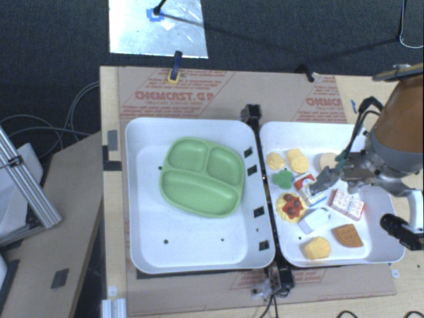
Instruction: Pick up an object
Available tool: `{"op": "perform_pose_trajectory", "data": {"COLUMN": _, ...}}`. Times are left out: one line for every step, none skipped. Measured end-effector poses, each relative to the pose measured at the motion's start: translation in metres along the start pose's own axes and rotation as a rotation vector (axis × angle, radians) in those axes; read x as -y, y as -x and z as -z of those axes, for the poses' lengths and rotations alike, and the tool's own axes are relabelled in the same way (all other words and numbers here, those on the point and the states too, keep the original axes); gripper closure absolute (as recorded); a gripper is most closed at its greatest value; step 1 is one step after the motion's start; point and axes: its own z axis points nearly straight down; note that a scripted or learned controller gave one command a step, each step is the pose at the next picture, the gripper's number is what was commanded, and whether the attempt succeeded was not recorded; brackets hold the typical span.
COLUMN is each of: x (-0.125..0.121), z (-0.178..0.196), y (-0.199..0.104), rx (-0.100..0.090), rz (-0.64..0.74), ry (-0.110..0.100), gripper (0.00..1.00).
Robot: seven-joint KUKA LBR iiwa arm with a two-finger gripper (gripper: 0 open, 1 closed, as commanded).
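While its grip cannot be told, the hand [318, 185] hovers just above the pizza slice [291, 206].

Grey arm [397, 144] with an orange band [403, 114] above the wrist, reaching in from the right edge of the camera view. Wrist bent down and toward the left, low over the right-hand side of the scene. Gripper [318, 183] at the end, pointing left and slightly downward, seen as a metallic grey block with dark fittings. Jaws too small and blurred to judge. Black cable [361, 111] looping along the upper side of the wrist.
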Motion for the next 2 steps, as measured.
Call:
{"op": "perform_pose_trajectory", "data": {"x": -0.002, "z": 0.005, "y": 0.000, "rx": 0.002, "rz": 0.003, "ry": 0.011, "gripper": 0.00}}
{"op": "perform_pose_trajectory", "data": {"x": 0.002, "z": -0.054, "y": 0.006, "rx": 0.001, "rz": -0.001, "ry": 0.006, "gripper": 0.00}}
